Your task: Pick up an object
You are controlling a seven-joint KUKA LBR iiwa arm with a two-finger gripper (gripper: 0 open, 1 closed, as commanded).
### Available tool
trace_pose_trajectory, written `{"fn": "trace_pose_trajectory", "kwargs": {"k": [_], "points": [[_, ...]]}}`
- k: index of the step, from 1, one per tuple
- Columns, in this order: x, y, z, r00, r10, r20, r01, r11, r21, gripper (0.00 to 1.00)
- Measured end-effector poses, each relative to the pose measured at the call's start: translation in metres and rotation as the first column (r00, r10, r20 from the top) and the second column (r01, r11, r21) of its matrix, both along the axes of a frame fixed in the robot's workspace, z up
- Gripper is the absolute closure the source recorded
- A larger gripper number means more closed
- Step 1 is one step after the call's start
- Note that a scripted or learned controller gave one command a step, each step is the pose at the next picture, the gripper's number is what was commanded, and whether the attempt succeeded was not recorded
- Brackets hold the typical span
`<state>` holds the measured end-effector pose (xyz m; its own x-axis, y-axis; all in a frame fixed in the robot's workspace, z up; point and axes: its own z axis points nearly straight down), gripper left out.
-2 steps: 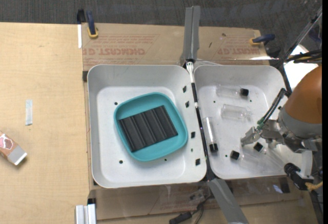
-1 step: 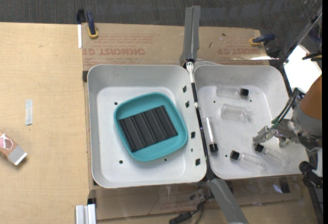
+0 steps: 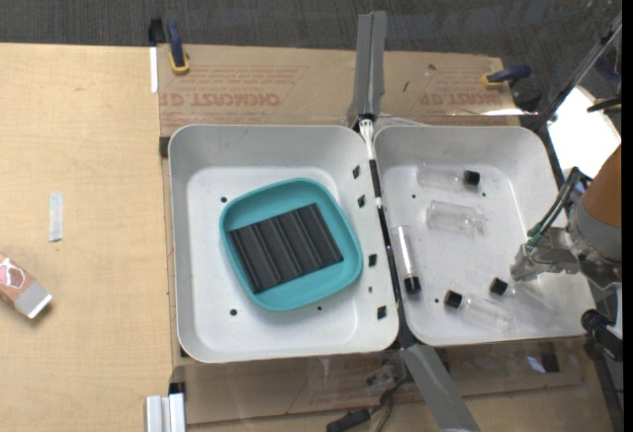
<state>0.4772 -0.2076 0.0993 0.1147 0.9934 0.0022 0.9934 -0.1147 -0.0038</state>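
Clear vials [image 3: 455, 218] faint against right bin [image 3: 435, 148]; gripper [image 3: 522, 267] beside them, opening impossible to tell

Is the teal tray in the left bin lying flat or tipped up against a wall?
Flat. The teal tray rests on the left bin's floor, its whole rim visible, white floor showing on all sides, touching no wall.

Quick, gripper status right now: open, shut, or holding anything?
Gripper: low in the right bin near a small clear vial; open or closed cannot be told, and no hold is visible.
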Motion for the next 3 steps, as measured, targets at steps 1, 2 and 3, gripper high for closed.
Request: {"fn": "trace_pose_trajectory", "kwargs": {"k": [1,2,3], "points": [[0.0000,0.0000,0.0000,1.000,0.000,0.000,0.000,1.000,0.000,0.00],[-0.0003,-0.0003,0.0083,1.000,0.000,-0.002,0.000,1.000,0.000,1.00],[-0.0003,-0.0002,0.0082,1.000,0.000,-0.002,0.000,1.000,0.000,0.00]]}}
